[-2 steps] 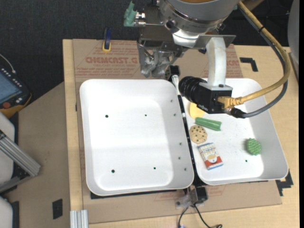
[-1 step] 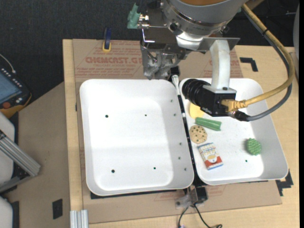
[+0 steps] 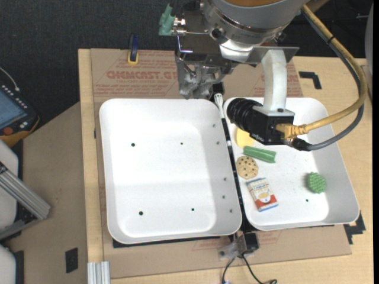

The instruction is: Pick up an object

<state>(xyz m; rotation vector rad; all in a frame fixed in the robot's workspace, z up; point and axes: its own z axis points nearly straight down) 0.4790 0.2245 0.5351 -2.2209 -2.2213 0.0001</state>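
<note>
Item one: the gripper is hanging above the far edge of the bench, just behind the seam where the two bins meet. You are looking at it from above, under the arm's bulk, and you cannot tell from this angle what state it is in; nothing is visibly in its grasp.

Item two: the right bin is holding the candidates. A green stick is lying beside a yellow piece, with a round cookie just below them, a small red and white carton nearer the front, and a green knobbly ball well apart on the right.

Item three: the left bin.

Progress: you are watching a pick not yet made. Choosing an object, descending, closing and lifting all appear to remain.
</note>
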